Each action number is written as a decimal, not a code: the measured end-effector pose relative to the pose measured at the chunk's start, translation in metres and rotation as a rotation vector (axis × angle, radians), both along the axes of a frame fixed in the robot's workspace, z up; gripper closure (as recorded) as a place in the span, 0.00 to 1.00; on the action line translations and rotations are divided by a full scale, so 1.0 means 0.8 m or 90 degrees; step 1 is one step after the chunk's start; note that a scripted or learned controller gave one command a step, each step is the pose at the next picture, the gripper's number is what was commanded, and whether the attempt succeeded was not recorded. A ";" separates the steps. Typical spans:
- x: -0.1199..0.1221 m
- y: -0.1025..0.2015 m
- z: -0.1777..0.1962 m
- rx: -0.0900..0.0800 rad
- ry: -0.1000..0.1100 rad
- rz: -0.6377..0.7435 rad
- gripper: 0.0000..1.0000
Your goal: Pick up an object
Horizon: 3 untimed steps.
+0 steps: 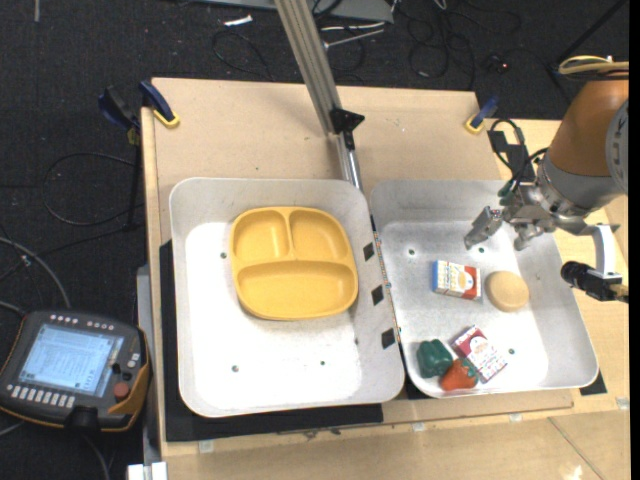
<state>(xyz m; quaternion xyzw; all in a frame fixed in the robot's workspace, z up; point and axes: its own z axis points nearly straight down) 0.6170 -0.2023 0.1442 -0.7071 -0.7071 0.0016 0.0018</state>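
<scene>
In the right bin (420, 218) lie a small white, red and blue box (455, 279), a round tan object (508, 291), a green object (433, 357), a red object (458, 375) and a red and white packet (480, 353). My gripper (502, 231) hangs over the back of this bin, up and to the right of the small box. It is open, its fingers are spread, and nothing sits between them. The tan object lies just in front of it.
A yellow divided plate (294, 262) rests in the left bin (200, 368). A slanted metal pole (315, 58) comes down to the gap between the bins. A teach pendant (70, 368) lies at the lower left, off the bench.
</scene>
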 end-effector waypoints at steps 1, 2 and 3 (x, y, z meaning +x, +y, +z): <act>-0.001 0.001 -0.065 0.000 -0.001 0.000 0.00; 0.001 0.001 -0.048 -0.001 -0.005 0.001 1.00; 0.009 -0.011 0.020 -0.002 -0.007 0.000 1.00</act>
